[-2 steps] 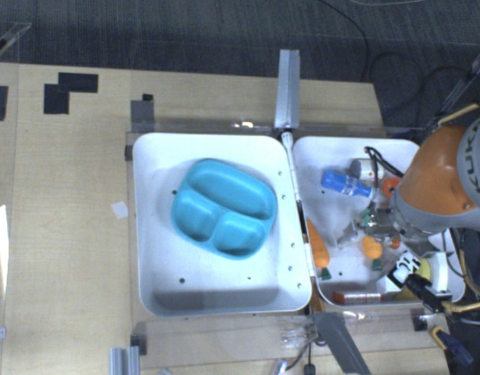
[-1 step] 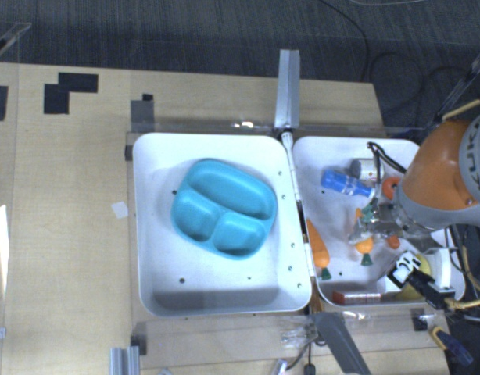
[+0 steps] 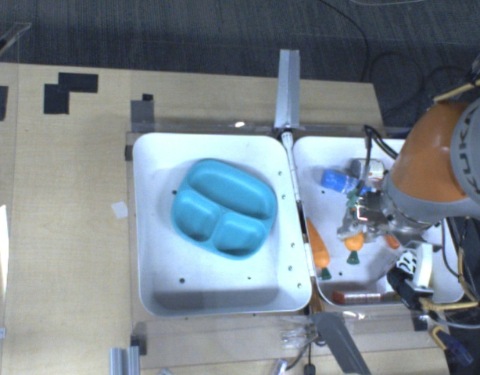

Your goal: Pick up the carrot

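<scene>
Seen from above, the grey-and-orange arm (image 3: 439, 158) reaches into the right bin (image 3: 334, 151), its claw (image 3: 357, 223) low over a clutter of small items; how far the claw stands open cannot be told. The carrot (image 3: 318, 246) lies against the bin's left wall, just left of the claw and apart from it. A blue divided plate (image 3: 223, 207) sits in the left bin (image 3: 158, 233).
</scene>
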### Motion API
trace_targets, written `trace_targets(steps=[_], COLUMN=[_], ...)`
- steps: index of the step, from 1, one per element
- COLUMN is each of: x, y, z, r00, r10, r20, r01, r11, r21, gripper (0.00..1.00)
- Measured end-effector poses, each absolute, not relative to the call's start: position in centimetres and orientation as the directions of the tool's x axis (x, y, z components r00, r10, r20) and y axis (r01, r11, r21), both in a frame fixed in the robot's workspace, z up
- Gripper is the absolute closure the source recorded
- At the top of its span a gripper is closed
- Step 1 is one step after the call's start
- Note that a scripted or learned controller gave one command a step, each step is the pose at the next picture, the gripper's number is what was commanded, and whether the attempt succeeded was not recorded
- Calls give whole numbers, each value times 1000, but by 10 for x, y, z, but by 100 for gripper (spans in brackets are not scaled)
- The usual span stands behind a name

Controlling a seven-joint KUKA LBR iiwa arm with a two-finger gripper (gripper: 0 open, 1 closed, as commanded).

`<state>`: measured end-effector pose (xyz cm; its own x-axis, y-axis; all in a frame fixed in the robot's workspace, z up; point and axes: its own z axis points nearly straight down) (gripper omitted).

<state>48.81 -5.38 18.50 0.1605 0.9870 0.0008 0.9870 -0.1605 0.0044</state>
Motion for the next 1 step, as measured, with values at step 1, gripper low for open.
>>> trace_targets(steps=[1], x=[488], y=[-53], z=[298], r00=[88], r10=[996], r20=[0], r01=[996], r11=[-88], r21=[7], gripper=[100])
